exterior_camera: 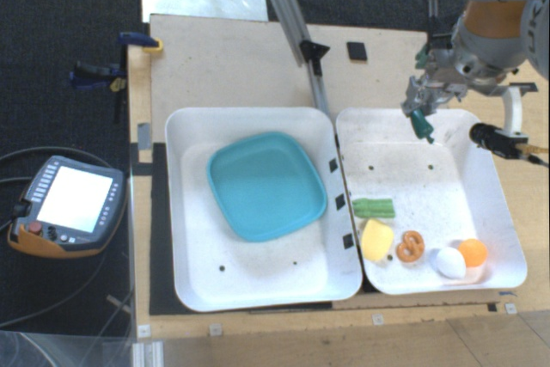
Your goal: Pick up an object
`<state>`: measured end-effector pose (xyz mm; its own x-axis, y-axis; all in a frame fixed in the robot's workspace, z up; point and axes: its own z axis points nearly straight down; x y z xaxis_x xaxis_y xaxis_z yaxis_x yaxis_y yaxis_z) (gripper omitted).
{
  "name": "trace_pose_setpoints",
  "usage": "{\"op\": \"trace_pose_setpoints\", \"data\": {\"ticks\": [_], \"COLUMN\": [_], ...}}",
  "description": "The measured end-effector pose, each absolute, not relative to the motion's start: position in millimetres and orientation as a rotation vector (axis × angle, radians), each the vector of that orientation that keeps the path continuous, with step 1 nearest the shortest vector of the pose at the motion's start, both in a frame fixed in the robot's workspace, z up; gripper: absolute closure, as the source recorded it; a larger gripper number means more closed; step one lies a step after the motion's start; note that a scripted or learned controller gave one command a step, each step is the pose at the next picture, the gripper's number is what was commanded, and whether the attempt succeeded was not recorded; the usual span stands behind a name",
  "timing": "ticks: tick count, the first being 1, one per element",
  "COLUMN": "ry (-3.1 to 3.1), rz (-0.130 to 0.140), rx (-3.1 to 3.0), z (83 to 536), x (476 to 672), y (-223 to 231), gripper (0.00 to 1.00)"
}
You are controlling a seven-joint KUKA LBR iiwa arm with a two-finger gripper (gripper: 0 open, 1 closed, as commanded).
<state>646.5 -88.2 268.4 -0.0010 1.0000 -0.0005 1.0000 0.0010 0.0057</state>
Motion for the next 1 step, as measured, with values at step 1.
{"op": "trace_pose_setpoints", "data": {"ticks": [1], "ry": [2.226], "rz": [0.001], "rx": [2.217], "z": [257.1], "x": [646.0], "y": [-39.5], "gripper": [1.0]}}
